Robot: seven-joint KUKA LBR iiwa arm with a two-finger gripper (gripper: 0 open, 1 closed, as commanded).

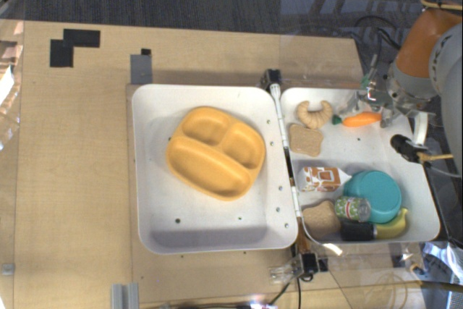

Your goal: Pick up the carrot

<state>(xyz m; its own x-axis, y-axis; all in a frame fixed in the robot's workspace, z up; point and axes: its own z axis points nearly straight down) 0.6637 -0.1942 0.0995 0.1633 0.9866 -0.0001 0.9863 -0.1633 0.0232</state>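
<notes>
Carrot [361,119] at right bin's [427,188] far edge, 12 o'clock.
Gripper [381,103] touches its 3 o'clock end; jaws' state unclear. Croissant [315,113] near at 9 o'clock.

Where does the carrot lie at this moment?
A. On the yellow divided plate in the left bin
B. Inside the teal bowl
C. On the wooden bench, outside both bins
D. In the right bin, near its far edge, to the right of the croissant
D. The carrot lies on the floor of the right bin near its far edge, just right of the croissant, with the gripper close beside it.
</notes>
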